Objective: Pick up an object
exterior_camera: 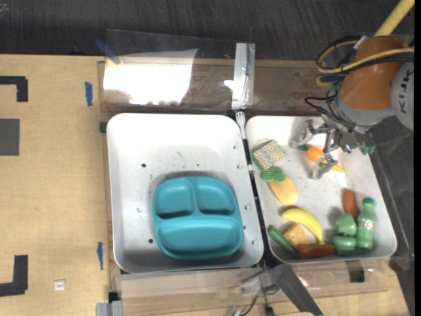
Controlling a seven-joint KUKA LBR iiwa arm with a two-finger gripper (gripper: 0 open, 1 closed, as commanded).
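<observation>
Gripper is lowered into the right bin; an orange toy is seen at the jaws (grasp unconfirmed). Jaw opening cannot be told; lifting is left.

Two white bins are sitting side by side. One teal divided tray is lying in the left bin. One banana and one green bottle are lying in the right.

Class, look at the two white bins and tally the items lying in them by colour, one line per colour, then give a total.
Teal: 1, the divided tray
Green: 3, bottle, broccoli-like piece, long pod
Yellow: 2, banana, pear-shaped piece
Orange or red: 3
Patterned card: 1
Total: 10; the crowded corner may hide more.
</observation>
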